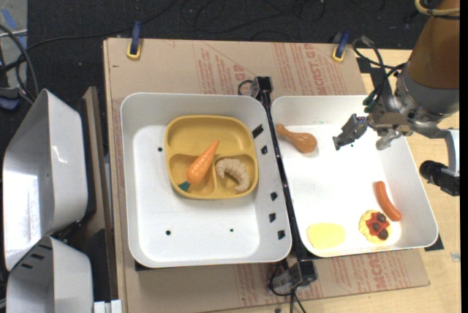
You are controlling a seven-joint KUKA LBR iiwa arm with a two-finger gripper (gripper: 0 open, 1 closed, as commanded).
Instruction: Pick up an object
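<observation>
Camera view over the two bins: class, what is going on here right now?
A grey and orange robot arm reaches in from the right, its tool hanging over the right bin near a toy drumstick. Nothing is seen in its grip. That bin also has a sausage, a yellow disc and a small pizza. In the left bin, a yellow divided plate carries a carrot and a shrimp.

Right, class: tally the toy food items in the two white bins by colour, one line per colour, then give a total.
Orange: 2, the carrot and the sausage
Tan: 2, the shrimp and the drumstick
Yellow: 2, the plain disc and the topped round piece
Total: 6
</observation>
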